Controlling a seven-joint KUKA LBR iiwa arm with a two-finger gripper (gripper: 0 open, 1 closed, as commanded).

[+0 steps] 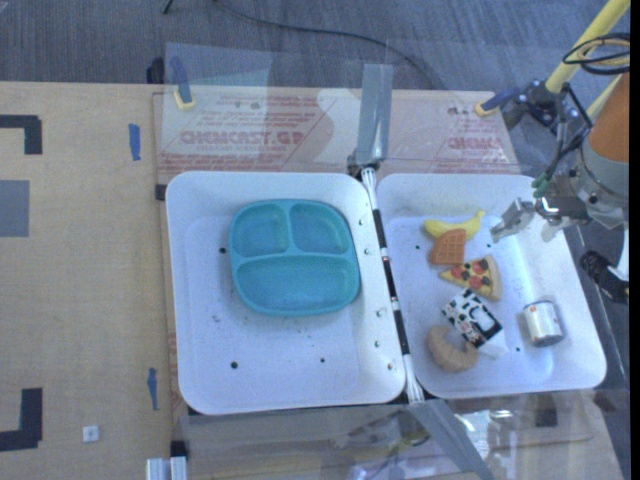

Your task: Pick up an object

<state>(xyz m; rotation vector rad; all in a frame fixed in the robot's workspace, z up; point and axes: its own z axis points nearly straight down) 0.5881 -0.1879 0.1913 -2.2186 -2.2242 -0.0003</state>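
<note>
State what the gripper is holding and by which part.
Nothing is held. The two-finger gripper hangs open over the right white bin, apart from the yellow toy banana and the small silver can.

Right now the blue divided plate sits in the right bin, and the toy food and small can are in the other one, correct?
Not quite. The camera view shows the blue divided plate in the left bin; the toy food and small can are in the right bin.
</note>
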